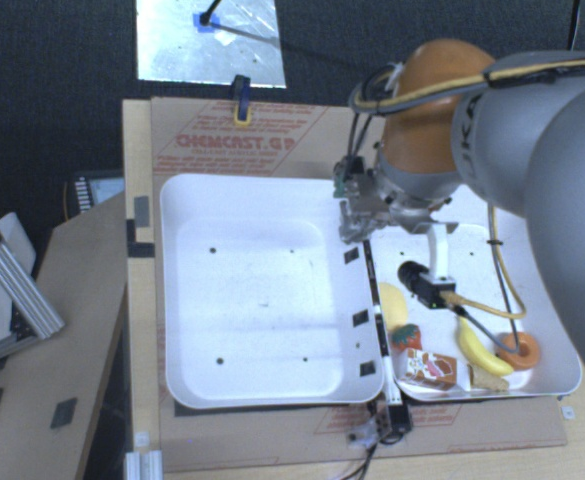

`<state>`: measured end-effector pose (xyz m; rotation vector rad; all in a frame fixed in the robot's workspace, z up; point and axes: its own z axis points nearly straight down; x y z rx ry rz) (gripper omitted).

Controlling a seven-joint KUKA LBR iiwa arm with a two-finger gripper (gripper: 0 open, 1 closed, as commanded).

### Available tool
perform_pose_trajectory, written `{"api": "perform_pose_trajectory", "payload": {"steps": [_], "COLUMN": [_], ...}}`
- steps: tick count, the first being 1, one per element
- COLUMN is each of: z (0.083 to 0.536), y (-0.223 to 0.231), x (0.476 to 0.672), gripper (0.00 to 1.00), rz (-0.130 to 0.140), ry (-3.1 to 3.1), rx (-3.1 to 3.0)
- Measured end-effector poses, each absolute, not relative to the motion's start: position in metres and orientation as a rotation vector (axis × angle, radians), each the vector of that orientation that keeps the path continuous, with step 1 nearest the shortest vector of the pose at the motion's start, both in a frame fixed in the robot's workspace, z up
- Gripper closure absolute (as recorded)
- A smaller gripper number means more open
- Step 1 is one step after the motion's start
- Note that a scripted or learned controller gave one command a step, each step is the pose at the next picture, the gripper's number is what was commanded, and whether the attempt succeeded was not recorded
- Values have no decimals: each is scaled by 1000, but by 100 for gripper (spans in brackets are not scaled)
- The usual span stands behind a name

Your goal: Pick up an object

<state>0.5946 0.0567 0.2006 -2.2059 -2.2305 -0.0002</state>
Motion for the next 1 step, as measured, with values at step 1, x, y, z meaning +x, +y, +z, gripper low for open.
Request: {"api": "perform_pose_trajectory", "payload": {"steps": [1], "z": [211], "y": [51], "x": [599], "gripper": [100], "rz": [-5], "ry": [-2227], "rx": [-2219]}}
